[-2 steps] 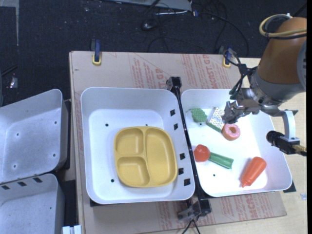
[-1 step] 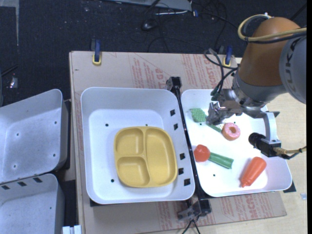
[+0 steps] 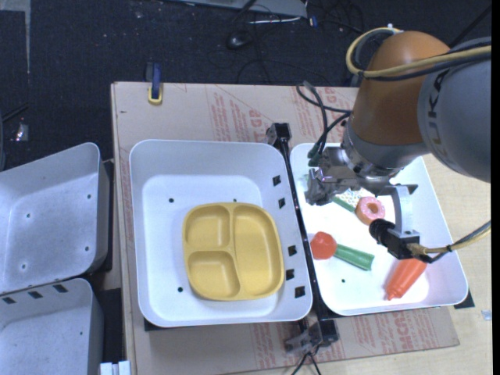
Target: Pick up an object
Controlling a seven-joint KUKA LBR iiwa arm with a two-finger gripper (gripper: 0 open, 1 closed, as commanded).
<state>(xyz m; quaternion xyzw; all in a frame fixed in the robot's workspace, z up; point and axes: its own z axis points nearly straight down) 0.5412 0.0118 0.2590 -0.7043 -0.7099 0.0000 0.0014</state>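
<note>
A cardboard-covered bench (image 3: 203, 108) stands on a dark, speckled floor, with cables trailing across the floor behind it, and two shallow white bins sit side by side on the board. In the right bin (image 3: 445, 287), nearest the front edge, an orange carrot (image 3: 403, 278) lies on a slant, its pointed end toward the front left and its blunt end toward the back right, just below a black fitting on the arm. A little further in, a green stick-shaped piece (image 3: 353, 256) lies with its long axis running from left to right, dipping slightly toward the right, and a red tomato-like piece (image 3: 323, 245) sits touching its left end. Behind these lies a pink ring-shaped doughnut (image 3: 369, 209), close under the claw (image 3: 332, 184), which hangs low over the back left part of this bin; whether the claw is open or closed cannot be told. The left bin (image 3: 156, 209) holds a yellow divided plate (image 3: 233, 250), lying flat with three compartments.
</note>
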